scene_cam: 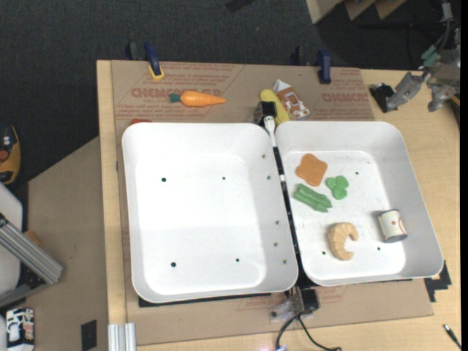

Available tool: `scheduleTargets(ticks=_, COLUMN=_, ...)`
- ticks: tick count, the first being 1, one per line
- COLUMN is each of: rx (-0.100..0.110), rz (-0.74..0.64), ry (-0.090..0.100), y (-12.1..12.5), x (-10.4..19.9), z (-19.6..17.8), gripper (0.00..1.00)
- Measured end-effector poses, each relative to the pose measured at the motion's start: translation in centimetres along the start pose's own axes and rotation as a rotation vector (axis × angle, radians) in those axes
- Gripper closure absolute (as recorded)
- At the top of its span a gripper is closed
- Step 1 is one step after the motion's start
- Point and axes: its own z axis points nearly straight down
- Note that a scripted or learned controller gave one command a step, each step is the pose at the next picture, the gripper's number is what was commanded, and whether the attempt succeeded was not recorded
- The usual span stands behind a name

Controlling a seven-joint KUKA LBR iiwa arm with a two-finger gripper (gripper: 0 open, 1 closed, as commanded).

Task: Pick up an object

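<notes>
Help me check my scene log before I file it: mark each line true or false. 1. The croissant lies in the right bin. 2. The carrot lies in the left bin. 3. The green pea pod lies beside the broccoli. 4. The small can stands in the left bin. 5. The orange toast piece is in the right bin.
1. True: the croissant lies in the right bin.
2. False: the carrot lies on the board behind the left bin.
3. True: the pea pod lies next to the broccoli.
4. False: the can is in the right bin.
5. True: the toast piece is there.
</notes>
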Motion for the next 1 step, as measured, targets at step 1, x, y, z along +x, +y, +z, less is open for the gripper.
scheduleTargets(ticks=1, rx=0.014, rz=-0.003, ry=0.006, y=-1.0, x=4.87, z=19.72, gripper=0.0)
